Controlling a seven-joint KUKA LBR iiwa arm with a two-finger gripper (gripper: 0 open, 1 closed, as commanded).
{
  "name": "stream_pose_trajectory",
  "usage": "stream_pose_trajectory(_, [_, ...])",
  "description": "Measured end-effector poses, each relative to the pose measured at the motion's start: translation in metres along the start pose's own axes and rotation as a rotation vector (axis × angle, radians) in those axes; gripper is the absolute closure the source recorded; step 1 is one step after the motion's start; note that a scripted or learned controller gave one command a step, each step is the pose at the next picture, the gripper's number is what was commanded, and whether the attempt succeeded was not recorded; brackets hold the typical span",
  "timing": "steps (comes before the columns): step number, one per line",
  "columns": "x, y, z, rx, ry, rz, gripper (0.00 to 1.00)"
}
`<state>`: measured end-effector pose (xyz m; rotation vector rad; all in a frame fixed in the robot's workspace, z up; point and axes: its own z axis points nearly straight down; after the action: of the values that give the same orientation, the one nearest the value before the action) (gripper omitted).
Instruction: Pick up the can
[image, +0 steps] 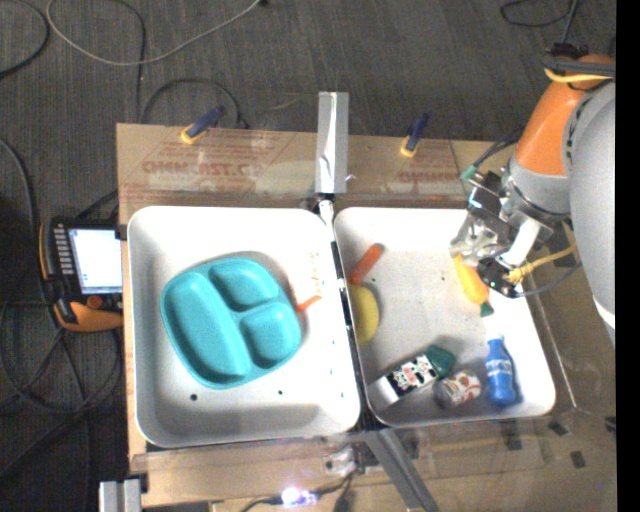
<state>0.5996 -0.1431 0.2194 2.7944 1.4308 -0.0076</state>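
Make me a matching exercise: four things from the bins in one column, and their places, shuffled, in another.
1. teal plate
2. blue bottle
3. carrot
4. gripper

A. top left of the right bin
B. left bin
C. above the right bin's right side
D. bottom right corner of the right bin

Pairs: 1-B, 2-D, 3-A, 4-C

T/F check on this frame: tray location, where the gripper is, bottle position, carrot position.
1. The turquoise tray lies in the left bin. True.
2. The gripper is above the left bin. False: it is over the right bin's far right side.
3. The blue bottle lies near the right bin's front right corner. True.
4. The carrot sits on the tray. False: it lies in the right bin, near the divider.
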Motion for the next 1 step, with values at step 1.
stream_pose_trajectory(1, [-0.0409, -0.1145, -0.0060, 0.003, 0.001, -0.007, 1.00])
